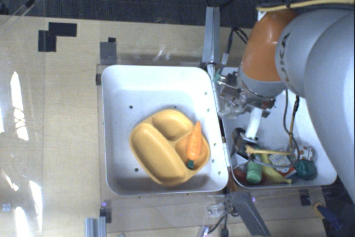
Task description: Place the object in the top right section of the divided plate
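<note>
The plate (161, 155) looks like smooth, glossy yellow plastic. The carrot (194, 142) has a matt orange surface. Both bins (119, 119) look like smooth white plastic. The table (55, 136) is pale wood, partly covered by a clear shiny sheet.

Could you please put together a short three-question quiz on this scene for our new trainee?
1. True or false: the orange carrot lies in the yellow divided plate.
2. Which bin holds the plate: A) left bin, B) right bin, C) neither?
3. Fill in: the carrot's green end points toward the view's ____ edge.

Key: 1 true; 2 A; 3 bottom.
</note>
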Motion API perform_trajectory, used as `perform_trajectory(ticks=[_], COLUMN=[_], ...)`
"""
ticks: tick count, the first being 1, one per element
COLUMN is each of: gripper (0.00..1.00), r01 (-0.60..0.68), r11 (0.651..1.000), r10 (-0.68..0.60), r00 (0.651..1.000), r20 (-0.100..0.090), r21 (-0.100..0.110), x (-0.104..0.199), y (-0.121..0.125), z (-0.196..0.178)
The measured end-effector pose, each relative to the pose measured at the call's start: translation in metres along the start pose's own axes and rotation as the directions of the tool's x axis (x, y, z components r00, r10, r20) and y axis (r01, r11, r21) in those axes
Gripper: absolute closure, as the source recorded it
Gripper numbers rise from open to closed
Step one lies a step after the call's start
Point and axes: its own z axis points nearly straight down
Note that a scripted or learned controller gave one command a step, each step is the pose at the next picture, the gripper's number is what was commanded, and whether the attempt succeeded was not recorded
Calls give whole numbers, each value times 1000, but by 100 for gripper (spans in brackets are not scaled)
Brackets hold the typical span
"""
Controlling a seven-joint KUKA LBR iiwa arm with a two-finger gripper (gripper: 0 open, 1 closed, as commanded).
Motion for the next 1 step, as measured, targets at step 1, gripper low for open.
perform_trajectory(ticks=[1], gripper=[0], r01=[0], r11=[1000], r10=[0], r00=[1000], r20=[1], r21=[0], x=[0], y=[0], z=[0])
